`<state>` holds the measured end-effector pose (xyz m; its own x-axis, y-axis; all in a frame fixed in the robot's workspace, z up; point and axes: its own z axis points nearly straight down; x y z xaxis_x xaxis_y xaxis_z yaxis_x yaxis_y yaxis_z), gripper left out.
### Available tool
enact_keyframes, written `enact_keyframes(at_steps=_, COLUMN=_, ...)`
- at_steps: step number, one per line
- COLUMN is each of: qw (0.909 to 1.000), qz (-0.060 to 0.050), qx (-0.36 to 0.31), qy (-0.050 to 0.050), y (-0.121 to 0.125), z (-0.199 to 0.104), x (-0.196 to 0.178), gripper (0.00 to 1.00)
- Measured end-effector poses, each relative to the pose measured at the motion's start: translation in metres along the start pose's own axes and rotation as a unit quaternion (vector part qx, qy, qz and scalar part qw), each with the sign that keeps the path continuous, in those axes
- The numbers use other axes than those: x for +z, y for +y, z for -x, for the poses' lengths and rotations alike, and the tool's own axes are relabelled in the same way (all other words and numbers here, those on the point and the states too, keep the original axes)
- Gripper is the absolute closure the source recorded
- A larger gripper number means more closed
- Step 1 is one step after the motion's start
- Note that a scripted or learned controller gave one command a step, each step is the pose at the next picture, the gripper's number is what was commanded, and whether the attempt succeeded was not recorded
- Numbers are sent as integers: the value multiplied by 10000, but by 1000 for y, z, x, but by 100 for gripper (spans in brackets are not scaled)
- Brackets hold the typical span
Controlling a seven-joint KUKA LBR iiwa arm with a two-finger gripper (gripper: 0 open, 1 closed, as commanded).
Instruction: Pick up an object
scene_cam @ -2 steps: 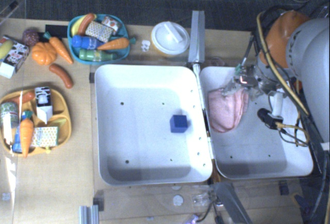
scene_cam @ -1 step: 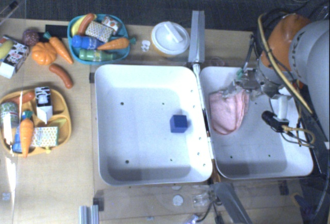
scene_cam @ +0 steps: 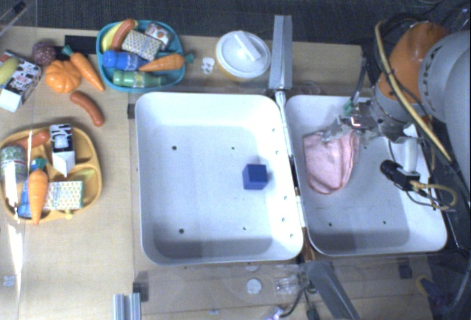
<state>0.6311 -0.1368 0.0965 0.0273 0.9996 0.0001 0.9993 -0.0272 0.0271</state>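
- While a pink cloth (scene_cam: 329,160) hangs or lies in the right bin (scene_cam: 383,237), its top edge meets the gripper (scene_cam: 354,121) at the bin's upper middle; the cloth seems pinched there, its upper corner drawn up to the fingertips, so I judge the gripper clamped on the cloth.
- Its long axis runs down the view from the gripper toward the bin floor, slightly leftward; the bulk lies below and left of the gripper, near the wall between the bins.
- Coming move, as a judgement: a straight lift should carry the cloth clear, provided the pinch on that corner holds; a thin grip on soft fabric may slip.
- A blue cube (scene_cam: 255,176) sits alone in the left bin (scene_cam: 169,230), well apart from the gripper, across the wall.
- Beyond the bins: a white lidded bowl (scene_cam: 242,55) at the top, a blue tray of toy food (scene_cam: 140,55), and a yellow tray (scene_cam: 88,186) at far left.
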Motion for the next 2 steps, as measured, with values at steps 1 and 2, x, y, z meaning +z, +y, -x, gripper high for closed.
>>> enact_keyframes(at_steps=1, qw=10000, qz=31, qx=-19, qy=9, y=3, z=-3, x=-12, gripper=100)
enact_keyframes(at_steps=2, qw=9948, qz=-111, qx=-1016, qy=11, y=2, z=-51, x=-114, gripper=100)
